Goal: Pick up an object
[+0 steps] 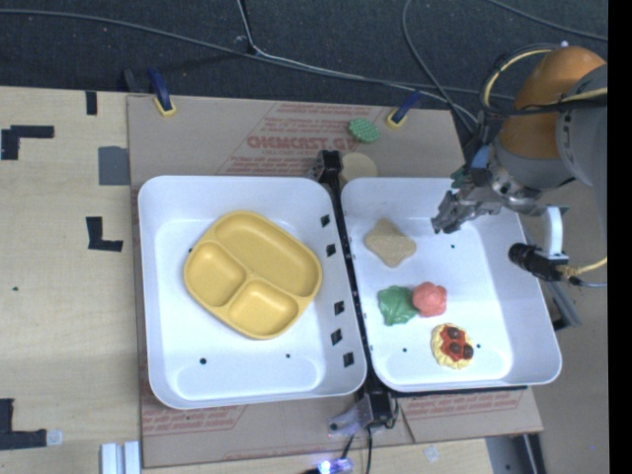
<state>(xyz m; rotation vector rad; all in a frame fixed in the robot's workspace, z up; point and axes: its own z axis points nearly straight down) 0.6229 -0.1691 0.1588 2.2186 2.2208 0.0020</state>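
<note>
Nearest the camera, well below the pincer and a little to its right, lies a small round pizza toy, yellow with red dots, flat on the floor of the right bin. Just beyond it sit a green leafy piece and a pink-red rounded piece, touching each other side by side; both look like soft, moulded play food, and the close pairing would likely make either one awkward to grip alone. Farther on, closest to the pincer and to its lower left, rests a tan bread-like slice, flat with rounded corners, apart from the other toys. It stands clear on all sides, so it looks the easiest candidate for the pick.

The pincer hangs over the far part of the right bin, pointing down and to the left, with nothing visible between its tips; whether they are spread or closed I cannot tell. No object is lifted yet.

Far to the pincer's left, the left bin holds a yellow divided plate, smooth plastic with three compartments, lying turned at an angle. Both bins are shallow, glossy white and sit on a cardboard sheet over the tabletop. Beyond the bins, a small green ridged toy lies on the cardboard.
</note>
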